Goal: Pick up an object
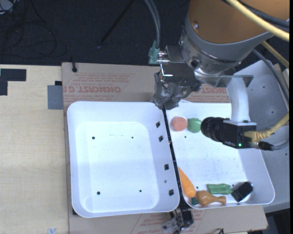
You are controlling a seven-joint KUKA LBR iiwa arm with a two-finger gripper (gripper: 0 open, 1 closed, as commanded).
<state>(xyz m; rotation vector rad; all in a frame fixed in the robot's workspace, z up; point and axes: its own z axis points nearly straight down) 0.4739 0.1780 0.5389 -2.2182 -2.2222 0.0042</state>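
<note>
The claw [170,100], finger state unclear, hung over the divider at the far rim of the right bin [263,179].

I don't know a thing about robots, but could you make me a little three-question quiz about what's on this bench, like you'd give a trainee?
1. True or false: all the loose objects lie in the right bin.
2. Which object lies nearest the divider between the bins at the near end?
A. the carrot
B. the black block
C. the green ball
3. Fill in: beside the green ball, touching or nearly touching it, sits a ______ ball.

Key
1. True. The left bin shows only its white floor with small dark holes.
2. A. The carrot runs along the divider.
3. Pink: the pink ball lies just below the gripper, near the far wall.
</note>
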